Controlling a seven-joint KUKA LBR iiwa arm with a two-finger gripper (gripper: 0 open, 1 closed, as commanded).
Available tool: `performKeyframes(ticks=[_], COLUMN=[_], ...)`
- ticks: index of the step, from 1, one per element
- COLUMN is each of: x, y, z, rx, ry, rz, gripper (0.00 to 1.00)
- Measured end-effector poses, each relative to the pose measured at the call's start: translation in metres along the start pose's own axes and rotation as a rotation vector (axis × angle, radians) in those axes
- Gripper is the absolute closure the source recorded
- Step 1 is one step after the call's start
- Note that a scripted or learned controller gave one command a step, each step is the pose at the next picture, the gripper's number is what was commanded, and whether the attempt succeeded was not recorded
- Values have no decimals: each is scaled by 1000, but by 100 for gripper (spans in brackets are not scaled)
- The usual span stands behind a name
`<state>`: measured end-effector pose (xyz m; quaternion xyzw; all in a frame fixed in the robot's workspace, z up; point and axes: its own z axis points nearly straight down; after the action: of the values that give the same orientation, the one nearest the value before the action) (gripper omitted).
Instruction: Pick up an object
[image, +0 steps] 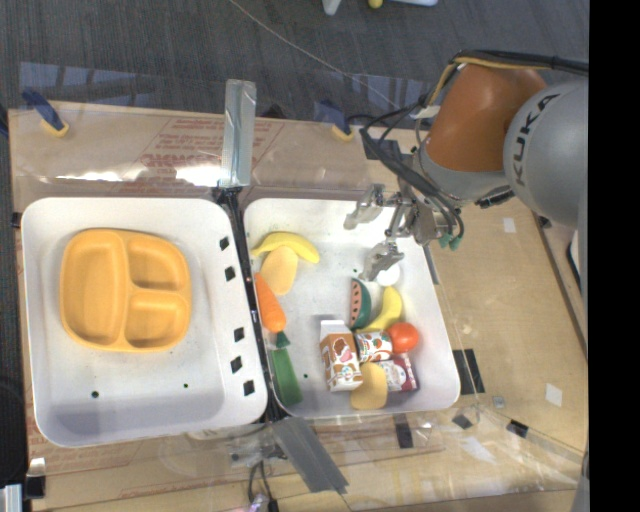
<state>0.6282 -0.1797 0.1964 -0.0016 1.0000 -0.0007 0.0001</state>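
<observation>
My gripper (372, 240) hangs over the upper right part of the right bin (320, 220), open, with nothing between its fingers. One finger (360, 214) points toward the bin's back wall and the other (381, 262) sits just above a small white object (389, 274). Below it lie a watermelon slice (359, 301), a yellow fruit (389, 306) and a red tomato (404, 337). A banana (288, 243) rests to the gripper's left.
The right bin also holds a carrot (270, 306), a green cucumber (285, 373), several small cartons (343, 361) and a yellow piece (370, 390). The left bin (60, 400) carries a yellow divided plate (125, 288). A black divider (243, 290) separates the bins.
</observation>
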Motion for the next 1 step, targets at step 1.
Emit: performKeyframes(ticks=[1], x=[63], y=[-5], z=[106], rx=[-2], ry=[1], rz=[12], gripper=[0])
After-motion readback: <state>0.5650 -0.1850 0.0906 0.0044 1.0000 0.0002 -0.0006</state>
